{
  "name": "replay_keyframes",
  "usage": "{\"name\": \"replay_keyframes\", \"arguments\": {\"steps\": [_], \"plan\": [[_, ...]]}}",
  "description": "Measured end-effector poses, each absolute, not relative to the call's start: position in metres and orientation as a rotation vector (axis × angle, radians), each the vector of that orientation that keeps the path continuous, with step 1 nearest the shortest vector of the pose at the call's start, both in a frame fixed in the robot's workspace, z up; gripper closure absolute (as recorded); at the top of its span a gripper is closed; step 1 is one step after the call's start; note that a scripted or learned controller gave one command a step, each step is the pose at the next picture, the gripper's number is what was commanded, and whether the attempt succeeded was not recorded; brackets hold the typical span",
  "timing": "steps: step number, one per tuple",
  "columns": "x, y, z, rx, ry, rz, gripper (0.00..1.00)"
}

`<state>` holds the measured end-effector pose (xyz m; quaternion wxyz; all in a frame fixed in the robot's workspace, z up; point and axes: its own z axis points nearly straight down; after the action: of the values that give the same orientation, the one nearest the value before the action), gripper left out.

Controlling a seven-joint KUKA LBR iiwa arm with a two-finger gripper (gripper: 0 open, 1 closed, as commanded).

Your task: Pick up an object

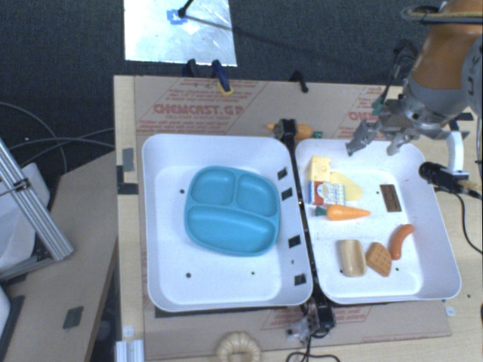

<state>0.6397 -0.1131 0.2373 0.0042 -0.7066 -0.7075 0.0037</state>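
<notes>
We see the gripper (373, 137) hanging with its fingers (356, 143) apart and holding nothing above the far edge of the right bin (438, 266), presumably ready to descend, while the carrot (347, 213) lies mid-bin among the other food toys.

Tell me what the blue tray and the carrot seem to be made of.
Blue tray: probably moulded plastic, matte, one even colour with soft rounded compartment edges. Carrot: likely toy plastic, smooth with a slight sheen and a uniform orange; it could also be rubber.
</notes>
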Motion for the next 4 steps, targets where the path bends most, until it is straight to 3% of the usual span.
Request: {"name": "replay_keyframes", "arguments": {"steps": [1,4], "plan": [[0.642,-0.113,0.246,-2.219,-2.226,-0.002,0.00],[0.650,-0.100,0.093,-2.218,-2.227,-0.002,0.00]]}}
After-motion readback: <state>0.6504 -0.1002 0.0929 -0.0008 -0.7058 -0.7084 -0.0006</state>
